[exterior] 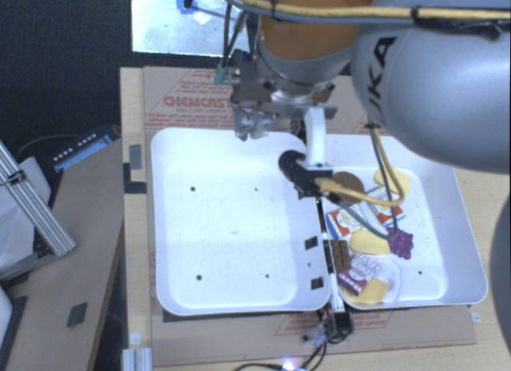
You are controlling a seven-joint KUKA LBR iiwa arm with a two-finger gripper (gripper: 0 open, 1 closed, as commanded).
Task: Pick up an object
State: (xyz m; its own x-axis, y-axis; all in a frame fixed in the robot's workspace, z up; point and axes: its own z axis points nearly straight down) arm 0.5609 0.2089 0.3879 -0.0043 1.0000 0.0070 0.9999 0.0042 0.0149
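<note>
The right bin (pixel 455 242) holds a pile of small things along its left side. Among them are a brown round piece (pixel 348 181), a pale yellow piece (pixel 397 179), a purple grape bunch (pixel 402 242), a yellow oval (pixel 368 242), a red, white and blue packet (pixel 350 219), a dark brown bar (pixel 342 253) and a yellow and white piece (pixel 372 287). My gripper (pixel 252 125) hangs over the far rim of the left bin (pixel 231 226), left of that pile and apart from it. Nothing shows in its grasp. The arm's bulk hides the right bin's far part.
Both bins rest on printed cardboard (pixel 188 100). A black divider strip (pixel 326 242) runs between them. To the left, off the bench, stand an aluminium rail (pixel 36 210) and a dark device (pixel 84 146).
</note>
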